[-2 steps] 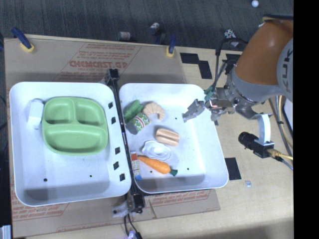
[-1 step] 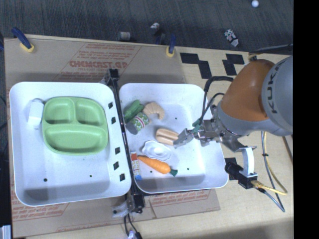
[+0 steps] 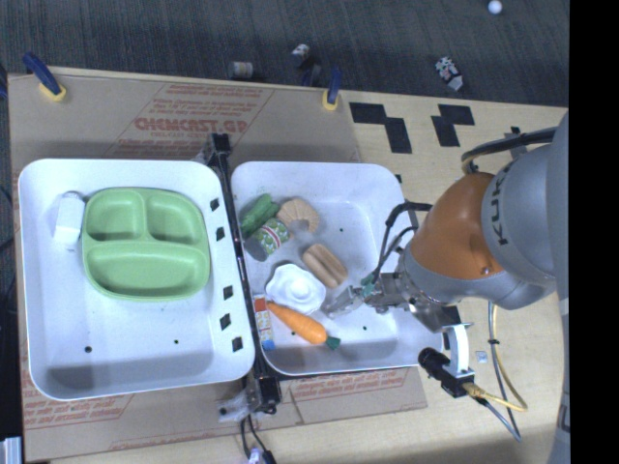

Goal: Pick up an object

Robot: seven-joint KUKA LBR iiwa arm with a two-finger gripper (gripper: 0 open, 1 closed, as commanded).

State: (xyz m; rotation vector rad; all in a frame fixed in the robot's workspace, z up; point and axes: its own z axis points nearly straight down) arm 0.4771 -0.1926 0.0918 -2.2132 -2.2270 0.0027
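Observation:
The right bin (image 3: 372, 196) holds several toy foods: a green vegetable (image 3: 256, 211), a small can (image 3: 269, 237), a tan cookie-like piece (image 3: 300, 215), a brown hot dog bun (image 3: 324, 265), a white blob (image 3: 294, 288) and an orange carrot (image 3: 298, 324). My gripper (image 3: 343, 301) reaches in from the right, low over the bin floor, just right of the white blob and below the bun. Nothing shows between its fingers.
The left bin (image 3: 39, 336) holds a green divided plate (image 3: 145, 243) and a white cup (image 3: 68, 218) at its left side. A black divider (image 3: 228, 240) separates the bins. The arm's orange band (image 3: 455, 235) overhangs the right bin's right edge.

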